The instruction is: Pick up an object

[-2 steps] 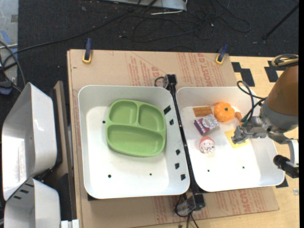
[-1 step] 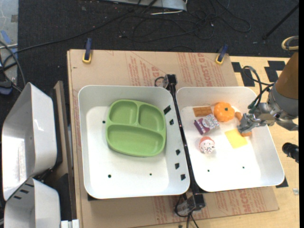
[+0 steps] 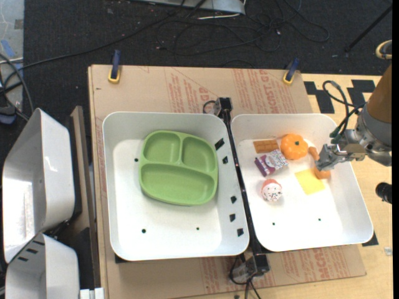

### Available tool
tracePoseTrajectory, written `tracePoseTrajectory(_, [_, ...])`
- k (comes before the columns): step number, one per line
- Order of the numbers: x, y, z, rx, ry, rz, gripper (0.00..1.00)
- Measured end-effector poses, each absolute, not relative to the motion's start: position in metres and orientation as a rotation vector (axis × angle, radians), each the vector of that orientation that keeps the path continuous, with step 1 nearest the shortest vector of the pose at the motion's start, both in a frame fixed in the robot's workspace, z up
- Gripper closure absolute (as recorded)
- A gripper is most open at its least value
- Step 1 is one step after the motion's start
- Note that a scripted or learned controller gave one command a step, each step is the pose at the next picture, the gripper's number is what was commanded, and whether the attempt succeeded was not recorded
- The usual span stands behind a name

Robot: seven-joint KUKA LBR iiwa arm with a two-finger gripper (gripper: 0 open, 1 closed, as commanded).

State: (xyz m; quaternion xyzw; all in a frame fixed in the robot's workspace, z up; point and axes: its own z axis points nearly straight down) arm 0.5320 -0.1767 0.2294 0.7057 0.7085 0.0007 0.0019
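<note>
Toys in the right bin (image 3: 349,229) look like light plastic stuff to us, easy to lift but slick. Gripper (image 3: 325,161) sits near that bin's right edge, right over a small orange piece (image 3: 321,172) beside the yellow flat square (image 3: 310,182); can't tell how its fingers are set. Round orange pumpkin (image 3: 293,146) near the back edge would probably roll, so we'd pinch across its middle. Purple packet (image 3: 270,162) looks soft and crinkly, while the small ball (image 3: 272,191) sits toward the middle. Smooth white floor, decent room; the left bin (image 3: 124,229) carries a green divided plate (image 3: 179,167).
</note>
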Motion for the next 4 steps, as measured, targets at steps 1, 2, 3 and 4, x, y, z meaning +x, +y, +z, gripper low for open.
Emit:
tracePoseTrajectory(1, [0.547, -0.115, 0.232, 2.211, 2.231, 0.003, 1.00])
tracePoseTrajectory(2, [0.562, -0.073, 0.229, 2.212, 2.229, 0.003, 1.00])
tracePoseTrajectory(3, [0.583, -0.019, 0.239, 2.211, 2.230, 0.005, 1.00])
tracePoseTrajectory(4, [0.596, 0.034, 0.247, 2.211, 2.230, 0.005, 1.00])
